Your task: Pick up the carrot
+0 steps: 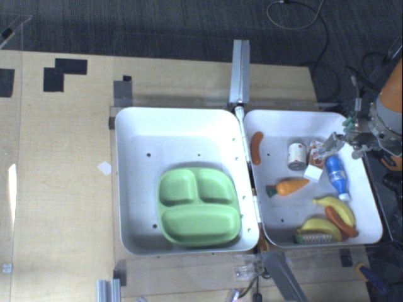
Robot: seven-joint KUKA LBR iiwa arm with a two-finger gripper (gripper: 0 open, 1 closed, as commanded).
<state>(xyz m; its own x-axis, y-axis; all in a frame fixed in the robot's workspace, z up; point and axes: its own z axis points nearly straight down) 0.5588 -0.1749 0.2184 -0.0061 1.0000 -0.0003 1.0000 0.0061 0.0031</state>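
The carrot (292, 187) lies in the middle of the right bin (277, 231). It is orange, with a green top pointing left, and nothing touches it from above. My gripper (329, 146) hangs over the upper right part of that bin, up and to the right of the carrot. It sits near a small can (296, 155) and above a blue bottle (337, 177). The grey arm with its orange band enters from the right edge.
A white block (313, 172) touches the carrot's right tip. A red sausage (256, 148) lies by the bin's left wall. Two bananas (330, 204) and a red-orange piece (345, 224) crowd the lower right corner. The left bin (135, 168) holds a green divided plate (198, 205).
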